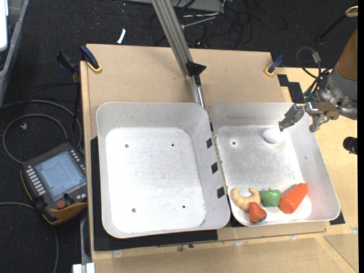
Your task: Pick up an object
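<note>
From my feed: arm (346, 75) enters at right, wrist over the far right rim of the right bin (318, 152). Pincer (303, 118) sits above that bin's upper right part, fingers spread apart, released, nothing between them. One finger (290, 118) slants down-left toward a white ball (273, 135); its tip is just beside the ball, and I cannot tell whether it touches. The other finger (316, 121) hangs nearer the bin's right wall.

White ball lies on the bin floor in the upper right area, well apart from the rest of the items.

Near edge of the right bin holds a cluster: a cream curved piece (244, 197) at left, a red piece (256, 211) just below it, a green piece (271, 197) in the middle, an orange carrot (293, 198) at right, tilted. They lie close together, the green one touching or nearly touching the cream piece and the carrot.

Left bin (108, 152) sits beside the right one, rims overlapping along the middle.

Both bins rest on the tan bench (148, 73). A metal pole (173, 33) slants across the far bench down to the junction of the bins. A pendant (56, 178) lies on the floor at left, amid cables.
</note>
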Motion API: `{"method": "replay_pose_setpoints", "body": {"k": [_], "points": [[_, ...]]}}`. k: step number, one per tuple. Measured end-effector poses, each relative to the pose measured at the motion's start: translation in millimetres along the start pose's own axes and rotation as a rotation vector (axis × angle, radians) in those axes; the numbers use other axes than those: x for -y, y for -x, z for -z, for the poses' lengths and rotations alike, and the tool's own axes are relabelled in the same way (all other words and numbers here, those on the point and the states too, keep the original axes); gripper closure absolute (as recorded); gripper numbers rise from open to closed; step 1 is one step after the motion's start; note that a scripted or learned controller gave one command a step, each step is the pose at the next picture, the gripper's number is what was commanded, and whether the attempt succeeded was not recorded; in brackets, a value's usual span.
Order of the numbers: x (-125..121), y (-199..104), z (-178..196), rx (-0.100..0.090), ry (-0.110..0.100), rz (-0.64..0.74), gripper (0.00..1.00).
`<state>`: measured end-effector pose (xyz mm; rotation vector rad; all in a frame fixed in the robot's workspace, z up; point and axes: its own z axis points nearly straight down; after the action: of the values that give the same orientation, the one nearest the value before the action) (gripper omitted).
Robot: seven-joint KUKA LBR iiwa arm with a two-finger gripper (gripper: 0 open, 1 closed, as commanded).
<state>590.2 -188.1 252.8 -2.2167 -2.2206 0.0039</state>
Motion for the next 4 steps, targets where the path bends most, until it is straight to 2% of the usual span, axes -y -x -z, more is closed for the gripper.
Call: {"method": "replay_pose_setpoints", "body": {"k": [1,2,3,4], "points": [[0,0,2,0.001,0.004,0.001,0.00],[-7,-4,-59,0.000,-0.001,0.001,0.00],[-4,-5,-123,0.000,-0.002,-0.002,0.00],[-4,-6,-160,0.001,0.002,-0.002,0.00]]}}
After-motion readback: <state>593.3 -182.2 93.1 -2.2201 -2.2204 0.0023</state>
